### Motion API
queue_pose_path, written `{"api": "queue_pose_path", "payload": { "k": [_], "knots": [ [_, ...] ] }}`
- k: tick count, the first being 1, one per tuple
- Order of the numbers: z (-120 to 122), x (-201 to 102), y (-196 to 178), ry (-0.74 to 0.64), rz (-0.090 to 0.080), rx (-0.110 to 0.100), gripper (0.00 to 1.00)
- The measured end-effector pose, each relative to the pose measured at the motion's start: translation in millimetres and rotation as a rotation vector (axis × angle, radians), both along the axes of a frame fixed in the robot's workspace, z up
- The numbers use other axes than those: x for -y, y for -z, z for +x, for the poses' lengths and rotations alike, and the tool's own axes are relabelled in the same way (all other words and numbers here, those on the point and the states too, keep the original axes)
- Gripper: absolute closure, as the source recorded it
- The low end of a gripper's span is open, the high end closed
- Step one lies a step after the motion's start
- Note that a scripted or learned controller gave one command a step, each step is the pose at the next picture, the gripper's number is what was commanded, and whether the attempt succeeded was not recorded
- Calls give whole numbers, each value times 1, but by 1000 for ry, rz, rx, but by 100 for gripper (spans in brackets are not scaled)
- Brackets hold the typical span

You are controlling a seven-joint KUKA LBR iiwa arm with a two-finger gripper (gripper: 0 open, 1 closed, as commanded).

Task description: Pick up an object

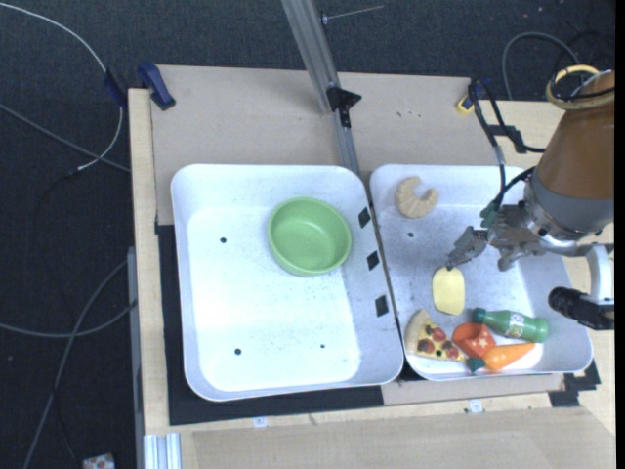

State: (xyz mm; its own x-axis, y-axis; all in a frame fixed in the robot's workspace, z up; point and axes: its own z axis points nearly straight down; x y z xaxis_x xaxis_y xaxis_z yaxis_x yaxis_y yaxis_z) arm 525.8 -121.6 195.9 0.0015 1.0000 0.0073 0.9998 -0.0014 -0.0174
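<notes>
My gripper (481, 254) hangs over the right bin (566, 291), open, with nothing between its fingers. Just below and left of it lies a pale yellow piece (448, 290). Along the bin's near edge sit a pizza slice (431, 337), a red toy vegetable (473, 339), an orange carrot (508, 356) and a green bottle (511, 322). A tan croissant (416, 196) rests at the bin's far left corner. In the left bin (225, 291), toward its far right, stands a green bowl (311, 234).
A metal pole (311, 37) slants down from the top to the gap between the bins. Black cables (503, 135) run from the bench's far right corner to the wrist. Blue clamps (154, 86) hold the bench's back edge.
</notes>
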Motion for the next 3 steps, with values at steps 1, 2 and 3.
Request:
{"api": "queue_pose_path", "payload": {
  "k": [1, 2, 3],
  "knots": [
    [4, 1, 45, -1, 0, 1, 0],
    [2, 0, 99, 0, 0, 4, 0],
    [4, -1, 84, 1, 0, 11, 100]
  ]
}}
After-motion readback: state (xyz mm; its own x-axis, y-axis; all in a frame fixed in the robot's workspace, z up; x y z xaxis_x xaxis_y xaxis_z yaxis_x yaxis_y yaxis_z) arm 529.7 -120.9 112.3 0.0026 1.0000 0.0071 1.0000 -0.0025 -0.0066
